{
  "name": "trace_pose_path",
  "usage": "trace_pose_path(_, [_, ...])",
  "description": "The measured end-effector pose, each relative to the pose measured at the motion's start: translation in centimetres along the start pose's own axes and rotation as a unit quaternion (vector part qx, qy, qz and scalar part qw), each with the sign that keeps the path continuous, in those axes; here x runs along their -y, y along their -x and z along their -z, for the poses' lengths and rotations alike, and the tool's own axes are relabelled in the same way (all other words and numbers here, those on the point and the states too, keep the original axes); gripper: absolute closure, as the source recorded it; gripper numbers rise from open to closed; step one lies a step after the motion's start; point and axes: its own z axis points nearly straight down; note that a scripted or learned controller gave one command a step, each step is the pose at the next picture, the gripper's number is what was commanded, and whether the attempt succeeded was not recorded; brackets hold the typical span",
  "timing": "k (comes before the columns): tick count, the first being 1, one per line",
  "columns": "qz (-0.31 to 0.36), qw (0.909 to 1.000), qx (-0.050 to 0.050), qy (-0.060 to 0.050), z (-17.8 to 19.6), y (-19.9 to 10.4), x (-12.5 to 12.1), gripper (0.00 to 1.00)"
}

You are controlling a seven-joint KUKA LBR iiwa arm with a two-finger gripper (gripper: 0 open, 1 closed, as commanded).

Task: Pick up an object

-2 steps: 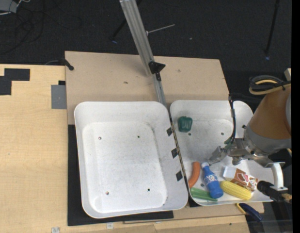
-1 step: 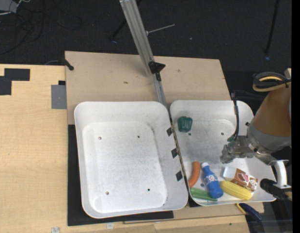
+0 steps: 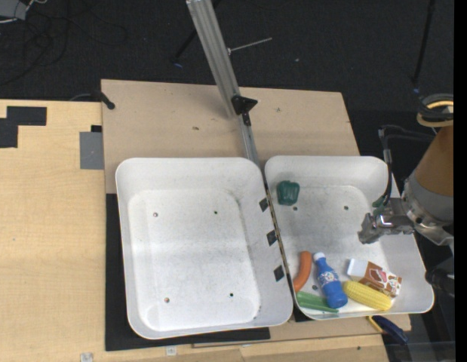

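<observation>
The right bin [image 3: 346,173] holds several small objects. A dark green cup-like piece [image 3: 287,193] lies near its back left corner. Along the front lie an orange carrot [image 3: 302,270], a blue bottle with a white cap [image 3: 329,280], a green pod [image 3: 316,302], a yellow corn cob [image 3: 369,295], a small white block [image 3: 355,267] and a brown and red packet [image 3: 382,279]. My gripper [image 3: 371,228] hangs over the right side of this bin, above the white block and packet. Nothing shows between its fingers.
The left bin [image 3: 192,243] sits beside the right one, divided by a rim with black clips [image 3: 271,237]. A slanted aluminium bar [image 3: 218,51] rises behind the bins. The arm [image 3: 437,179] enters from the right edge.
</observation>
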Motion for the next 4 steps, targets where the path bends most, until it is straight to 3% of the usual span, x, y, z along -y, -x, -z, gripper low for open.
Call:
trace_pose_path(1, [0.006, 1.0, 0.0, 0.001, 6.1, -0.5, 0.0, 1.0])
trace_pose_path(2, [0.006, 1.0, 0.0, -0.001, 7.9, -0.4, -0.1, 1.0])
trace_pose_path(4, [0.006, 1.0, -0.002, -0.003, 7.0, -9.7, 0.6, 1.0])
